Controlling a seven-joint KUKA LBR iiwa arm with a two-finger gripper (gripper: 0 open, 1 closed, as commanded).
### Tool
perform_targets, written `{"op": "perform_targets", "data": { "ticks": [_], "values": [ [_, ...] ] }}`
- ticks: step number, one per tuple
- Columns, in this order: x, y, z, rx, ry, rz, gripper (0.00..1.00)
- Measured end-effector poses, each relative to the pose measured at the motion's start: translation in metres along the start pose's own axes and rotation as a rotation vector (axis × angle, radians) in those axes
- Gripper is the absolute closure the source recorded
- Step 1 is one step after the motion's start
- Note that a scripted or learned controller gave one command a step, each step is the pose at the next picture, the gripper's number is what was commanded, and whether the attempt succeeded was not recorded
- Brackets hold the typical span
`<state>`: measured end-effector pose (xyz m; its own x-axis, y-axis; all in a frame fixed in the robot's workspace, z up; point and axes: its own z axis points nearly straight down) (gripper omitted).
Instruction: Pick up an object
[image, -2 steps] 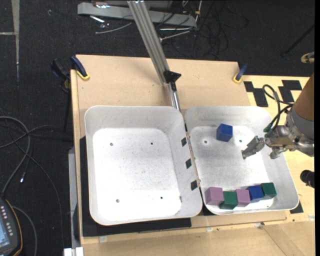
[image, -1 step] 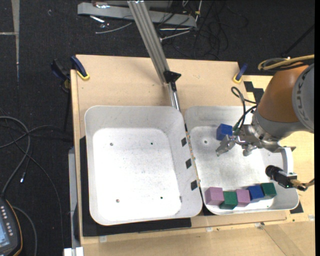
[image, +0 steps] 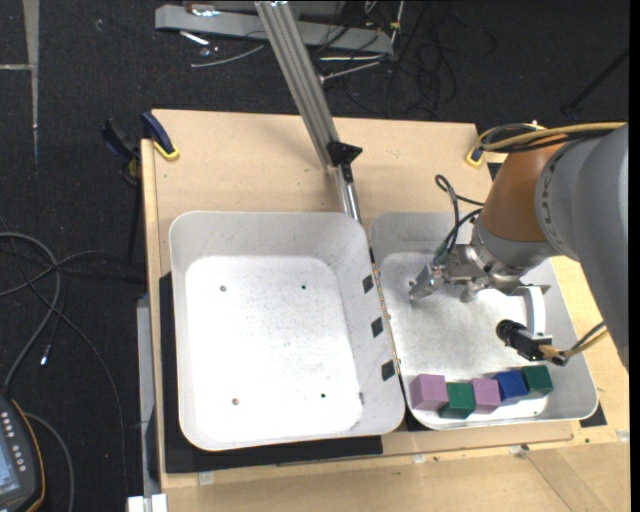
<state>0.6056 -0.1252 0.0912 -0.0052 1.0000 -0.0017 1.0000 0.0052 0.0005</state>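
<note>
Several small blocks lie in a row along the near edge of the right bin (image: 400, 240): a pink block (image: 430, 390), a dark green block (image: 460, 399), a second pink block (image: 487, 392), a blue block (image: 512, 385) and another green block (image: 539, 378). My gripper (image: 428, 285) hangs low over the upper left part of that bin's floor, pointing left, well apart from the blocks. Nothing shows in its grasp. The grey arm with its orange band (image: 515, 195) reaches in from the right.
The left bin (image: 190, 240) stands beside the right one on the wooden bench (image: 250, 150). A slanted metal bar (image: 305, 90) comes down to the gap between the bins. Blue and yellow clamps (image: 160, 140) grip the bench's far left corner.
</note>
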Motion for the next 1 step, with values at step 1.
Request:
{"op": "perform_targets", "data": {
  "ticks": [1],
  "values": [
    [-0.0635,0.0549,-0.0051,-0.005,-0.002,0.006,0.0]
  ]
}}
